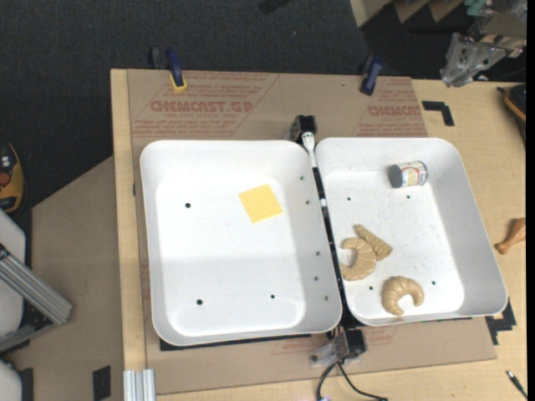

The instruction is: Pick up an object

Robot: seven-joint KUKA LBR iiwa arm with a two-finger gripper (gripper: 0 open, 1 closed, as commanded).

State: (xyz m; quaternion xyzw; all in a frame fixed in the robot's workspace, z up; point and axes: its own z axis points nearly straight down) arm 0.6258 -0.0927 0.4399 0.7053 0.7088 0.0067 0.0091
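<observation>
The jaws, on the grey metal end of the robot arm [471,54], hang above the far right corner of the table, well apart from both bins; the metal is blurred, so I cannot tell whether they are open or closed, and nothing can be seen in them.

Two shallow white plastic bins sit side by side on a brown cardboard sheet [251,98] printed in red. The left bin [167,307] holds a flat yellow square tile [260,203], turned slightly so its corners point diagonally.

The right bin [468,224] holds three things. A small cylindrical can with a white label [407,175] lies on its side near the far edge, its long axis running left to right, grey end leftward. A tan croissant-shaped pastry toy [364,255] lies near the bin's left wall. A second curled tan croissant toy [401,294] lies just beside the near edge, its tips pointing toward the viewer.
</observation>
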